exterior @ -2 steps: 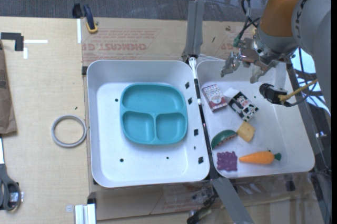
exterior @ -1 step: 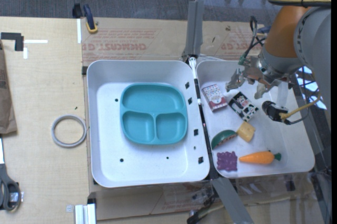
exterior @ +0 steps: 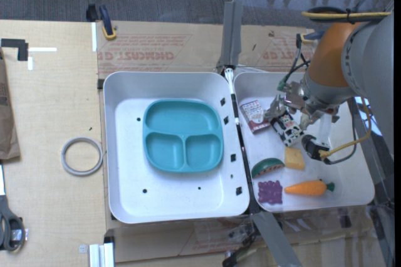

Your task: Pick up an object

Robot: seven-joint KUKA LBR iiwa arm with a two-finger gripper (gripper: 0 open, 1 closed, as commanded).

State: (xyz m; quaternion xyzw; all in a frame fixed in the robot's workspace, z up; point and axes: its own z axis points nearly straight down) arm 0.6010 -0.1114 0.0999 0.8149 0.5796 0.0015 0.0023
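Note:
My gripper (exterior: 285,123) hangs low in the right bin (exterior: 357,197), under the grey arm and its orange band. Its black-and-white fingers sit just above a yellow cheese wedge (exterior: 294,158) and beside a small pink-and-white packet (exterior: 254,114). I see nothing clearly held between the fingers. Further toward the front lie a watermelon slice (exterior: 267,167), a purple bunch of grapes (exterior: 270,192) and an orange carrot (exterior: 307,188).
The left bin (exterior: 119,153) holds a teal divided plate (exterior: 183,135). On the wooden bench to the left lie a roll of tape (exterior: 82,155) and scissors (exterior: 11,228). A black cable (exterior: 332,151) loops beside the gripper.

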